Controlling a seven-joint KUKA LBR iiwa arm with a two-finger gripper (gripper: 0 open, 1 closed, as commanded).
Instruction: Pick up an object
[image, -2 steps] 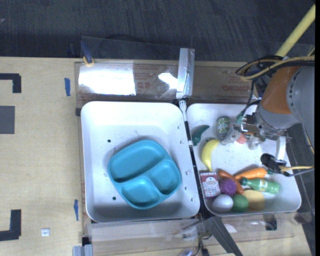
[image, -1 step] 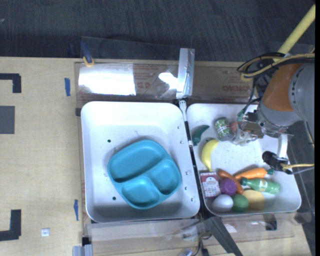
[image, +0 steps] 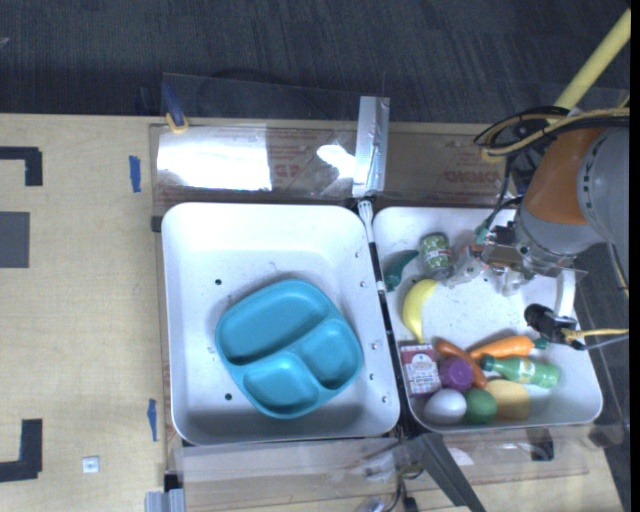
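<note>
The right bin (image: 580, 400) holds several small objects. A green can (image: 434, 250) and a dark green piece (image: 398, 266) lie at its back left, with a yellow banana (image: 418, 305) just in front of them. Along the front lie a red box (image: 420, 368), a purple piece (image: 457, 374), an orange carrot (image: 506, 347), a green bottle (image: 526, 373), a white egg (image: 446, 405) and a green lime (image: 481, 404). My gripper (image: 487, 265) hangs low over the back of this bin, just right of the can and above bare bin floor. I see nothing held in it.
The left bin (image: 190, 240) carries a blue divided plate (image: 288, 346). A metal divider (image: 370, 150) and clear sheeting stand behind the bins. The arm's orange band (image: 555, 185) and cables sit over the right bin's back right corner.
</note>
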